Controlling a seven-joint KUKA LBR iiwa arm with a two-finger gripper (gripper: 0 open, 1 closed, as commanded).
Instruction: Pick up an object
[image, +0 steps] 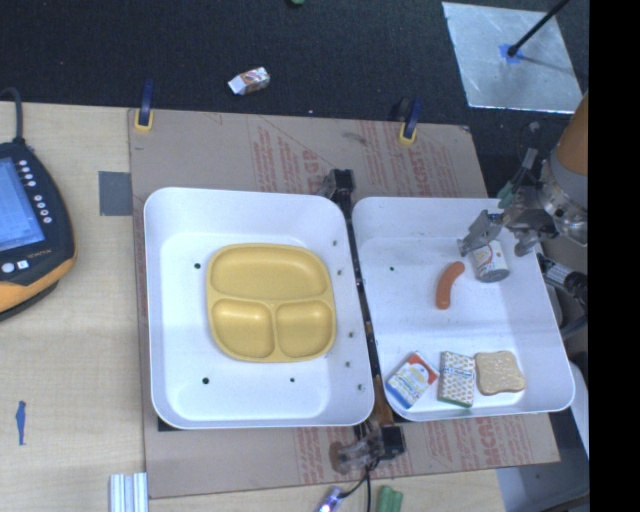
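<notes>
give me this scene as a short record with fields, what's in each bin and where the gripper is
left bin: holds a yellow divided plate, three compartments, nothing in them
right bin: holds a sausage, a small can, a blue and white packet, a green patterned packet, a slice of bread
front row: both packets and the bread lie along the right bin's near edge
gripper: over the right bin's far right part, by the can
grasp: cannot tell
bench, left side: a handheld control pendant

Right bin's middle floor open, sausage beside it, three packets lining the near wall, yellow tray filling left bin's centre
</notes>
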